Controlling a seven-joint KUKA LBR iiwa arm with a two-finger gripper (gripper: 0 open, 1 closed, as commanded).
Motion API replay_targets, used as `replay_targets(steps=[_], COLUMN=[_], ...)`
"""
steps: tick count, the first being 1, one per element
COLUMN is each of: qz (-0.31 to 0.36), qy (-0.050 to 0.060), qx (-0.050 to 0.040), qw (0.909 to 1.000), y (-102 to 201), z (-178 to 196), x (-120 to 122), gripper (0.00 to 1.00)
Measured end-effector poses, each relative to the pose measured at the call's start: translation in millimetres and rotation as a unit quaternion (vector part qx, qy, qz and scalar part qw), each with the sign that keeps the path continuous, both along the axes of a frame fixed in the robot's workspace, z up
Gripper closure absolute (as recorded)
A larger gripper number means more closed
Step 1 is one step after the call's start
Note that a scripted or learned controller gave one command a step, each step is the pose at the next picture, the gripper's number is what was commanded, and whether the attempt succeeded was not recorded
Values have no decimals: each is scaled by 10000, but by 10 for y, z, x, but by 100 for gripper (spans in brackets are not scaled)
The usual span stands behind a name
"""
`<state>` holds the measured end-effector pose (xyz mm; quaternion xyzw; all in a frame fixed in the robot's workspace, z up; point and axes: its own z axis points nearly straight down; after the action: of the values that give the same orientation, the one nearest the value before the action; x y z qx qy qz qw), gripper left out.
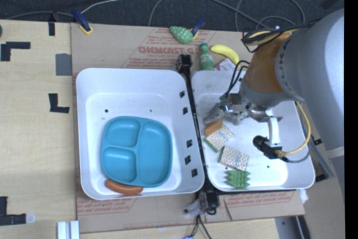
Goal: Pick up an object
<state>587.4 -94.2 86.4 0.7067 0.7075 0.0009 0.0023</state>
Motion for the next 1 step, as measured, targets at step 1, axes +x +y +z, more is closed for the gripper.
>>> replay_targets(steps=[1], qz=[-3], qy=[-3], qx=[-3], qw=[10000], y=[-4], z=[97], x=[3], gripper=[100])
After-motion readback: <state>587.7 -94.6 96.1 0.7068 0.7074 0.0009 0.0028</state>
